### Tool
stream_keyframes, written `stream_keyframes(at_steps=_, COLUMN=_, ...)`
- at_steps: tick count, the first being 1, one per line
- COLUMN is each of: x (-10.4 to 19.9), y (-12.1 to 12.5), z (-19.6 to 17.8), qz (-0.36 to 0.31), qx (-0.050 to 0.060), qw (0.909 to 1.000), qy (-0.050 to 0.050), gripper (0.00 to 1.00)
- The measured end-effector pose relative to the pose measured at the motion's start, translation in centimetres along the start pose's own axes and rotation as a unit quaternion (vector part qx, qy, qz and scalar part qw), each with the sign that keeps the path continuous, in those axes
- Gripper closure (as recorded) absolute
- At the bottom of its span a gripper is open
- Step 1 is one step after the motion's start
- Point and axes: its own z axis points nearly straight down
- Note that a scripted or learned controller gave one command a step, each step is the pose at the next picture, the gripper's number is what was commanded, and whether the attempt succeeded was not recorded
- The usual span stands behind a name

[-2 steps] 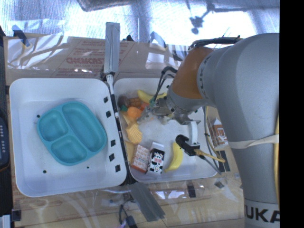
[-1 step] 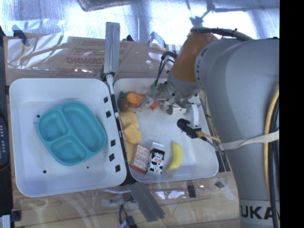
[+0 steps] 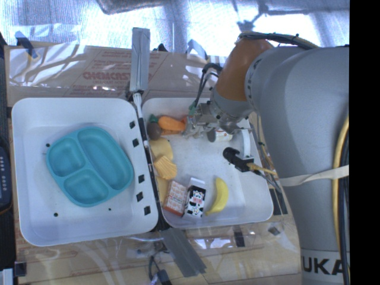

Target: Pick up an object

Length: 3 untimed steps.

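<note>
Bins sat side by side on the bench. The left bin [image 3: 24, 159] held a blue divided plate [image 3: 89, 165] near its middle. In the right bin [image 3: 255, 209], a carrot [image 3: 171, 124] lay at about eleven o'clock, just beside a small dark object [image 3: 154, 130]. Yellow ridged chips [image 3: 164, 161] lay at nine o'clock. At six o'clock a snack packet [image 3: 176, 197], a cow-print milk carton [image 3: 196, 201] and a banana [image 3: 218, 196] lay close together. The gripper [image 3: 205, 127] hung at twelve o'clock, just right of the carrot, the likeliest target; whether it was closed could not be told. Nothing was seen held. Judged from this, crowding by the bin wall could make a grasp slip or push the carrot away.
</note>
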Motion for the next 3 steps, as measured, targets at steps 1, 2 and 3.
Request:
stream_keyframes(at_steps=1, x=9.3, y=-3.5, z=-9.4, qz=-0.137, qx=-0.004, qw=0.9906, qy=0.0, gripper=1.0)
stream_keyframes(at_steps=2, x=9.2, y=-3.6, z=-9.2, qz=-0.136, qx=-0.002, qw=0.9907, qy=0.0, gripper=0.0)
stream_keyframes(at_steps=3, x=13.7, y=1.4, z=-9.1, qz=-0.108, qx=-0.003, qw=0.9941, qy=0.0, gripper=0.0)
